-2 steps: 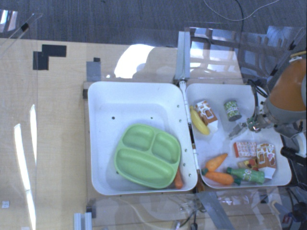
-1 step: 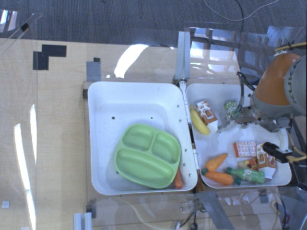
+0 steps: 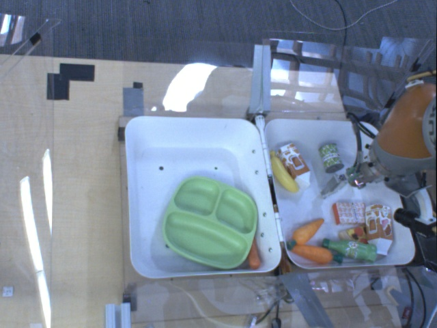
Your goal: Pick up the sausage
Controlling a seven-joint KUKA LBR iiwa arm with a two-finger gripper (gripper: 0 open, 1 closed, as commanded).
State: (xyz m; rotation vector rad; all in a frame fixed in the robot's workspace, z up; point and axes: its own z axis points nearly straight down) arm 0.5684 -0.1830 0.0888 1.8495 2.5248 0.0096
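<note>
Wooden bench (image 3: pixel 75 203), dark carpet (image 3: pixel 171 12), window glare (image 3: pixel 188 87)

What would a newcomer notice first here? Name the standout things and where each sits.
The big green divided plate stands out first, lying in the left bin, with an orange sausage-like piece tucked at its lower right edge. Next comes the clutter in the right bin: a banana, two carrots, a green bottle and small packets, with the gripper reaching in from the right.

Left bin (image 3: pixel 143 203) holds green divided plate (image 3: pixel 210 222). Right bin (image 3: pixel 403 251): banana (image 3: pixel 283 174), small carton (image 3: pixel 295 160), green can (image 3: pixel 331 157), two carrots (image 3: pixel 308 241), green bottle (image 3: pixel 350 249), two snack packets (image 3: pixel 364 217).
</note>
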